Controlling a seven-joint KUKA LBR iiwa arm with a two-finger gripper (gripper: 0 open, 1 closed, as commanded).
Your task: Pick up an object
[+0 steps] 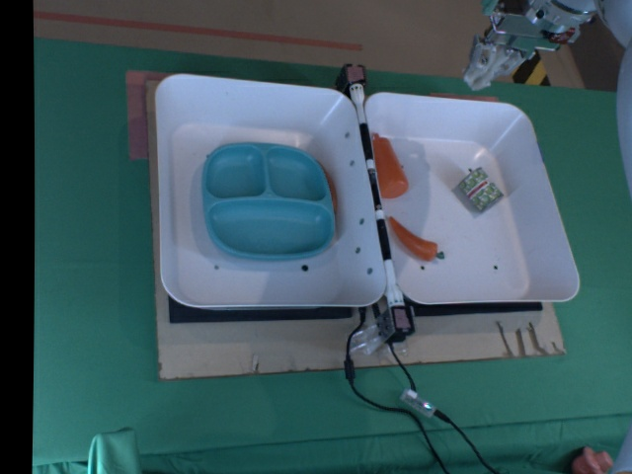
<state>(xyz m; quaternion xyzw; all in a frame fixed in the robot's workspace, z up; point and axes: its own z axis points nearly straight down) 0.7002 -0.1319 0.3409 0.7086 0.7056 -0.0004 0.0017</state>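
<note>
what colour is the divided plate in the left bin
Teal blue divided plate, clearest in the camera view.

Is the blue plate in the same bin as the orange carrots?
No, the blue plate lies in the left bin; both carrots lie in the right bin.

A green-covered bench (89, 265) bears cardboard (247, 349) under two white bins (257, 102).

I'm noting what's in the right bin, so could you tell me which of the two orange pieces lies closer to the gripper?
The larger, wedge-shaped orange piece, at the far end of the divider side, is closer to the gripper. The slimmer orange piece lies nearer the camera.
</note>
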